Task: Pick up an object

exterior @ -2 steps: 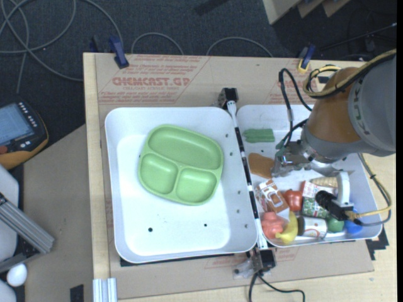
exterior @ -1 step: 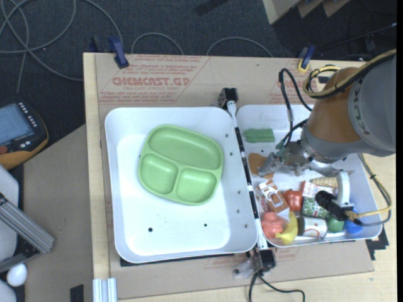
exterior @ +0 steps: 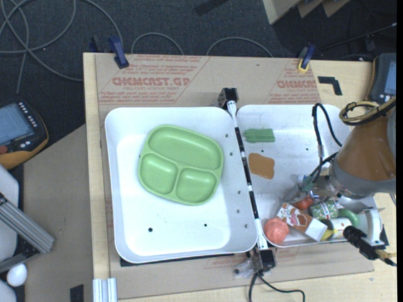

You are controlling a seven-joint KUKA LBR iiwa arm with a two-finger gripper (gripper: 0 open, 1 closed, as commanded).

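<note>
Low in the right bin (exterior: 286, 115), the gripper (exterior: 317, 201) is sunk into a heap of small things at the near end, with the arm (exterior: 365, 159) coming in from the right and its orange band bulking over the spot. Whether it is spread or closed, and whether it has hold of anything, I cannot tell: the wrist and the clutter hide that part. Its placing suggests a try at something from the heap, since that is where the pickable things crowd together.

Just beside the gripper, on its left and a little nearer the camera, lies a red and white packet (exterior: 296, 218); further left and nearer still sits a pink ball (exterior: 276, 229). A green piece (exterior: 324, 210) and a yellow-white block (exterior: 322, 231) press close under the wrist. These touch or overlap one another, so lifting one cleanly may drag its neighbours.

Beyond the gripper, toward the far end of the same bin, a brown patch (exterior: 261, 165) and a green bar (exterior: 259, 135) lie apart and flat, easier targets in my judgement. Well off to the left, across the divider, the left bin (exterior: 126, 168) bears a green tray (exterior: 181, 164) with three compartments. A black cable (exterior: 318, 131) loops near the arm and could snag.
</note>
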